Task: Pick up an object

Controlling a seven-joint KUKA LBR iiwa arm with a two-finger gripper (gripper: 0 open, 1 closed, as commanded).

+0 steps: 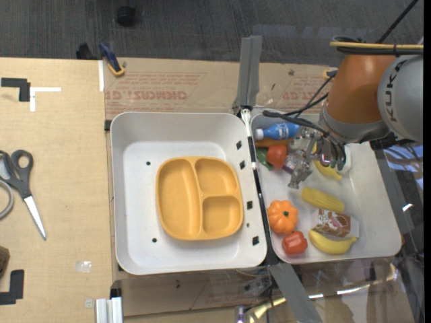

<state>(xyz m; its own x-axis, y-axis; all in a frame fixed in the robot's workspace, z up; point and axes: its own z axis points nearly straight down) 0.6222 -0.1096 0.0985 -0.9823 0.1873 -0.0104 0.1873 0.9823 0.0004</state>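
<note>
The right bin [377,200] holds several toy foods. A blue bottle [277,132] lies at its far left, with a red tomato [277,155] just below it. An orange pumpkin [283,215] and a red pepper [294,243] sit near the front left. A corn cob [322,199], a snack packet [333,222] and a banana [330,243] lie towards the front. My gripper [301,167] hangs low over the bin's far middle, right of the tomato and above the corn. A small yellow piece [330,171] lies just to its right.
The left bin [128,180] holds a yellow divided plate [200,198]. Scissors [23,187] lie on the wooden bench at far left. A grey bar [248,73] stands behind the bins' shared edge. The arm's orange band [360,89] looms over the right bin's back.
</note>
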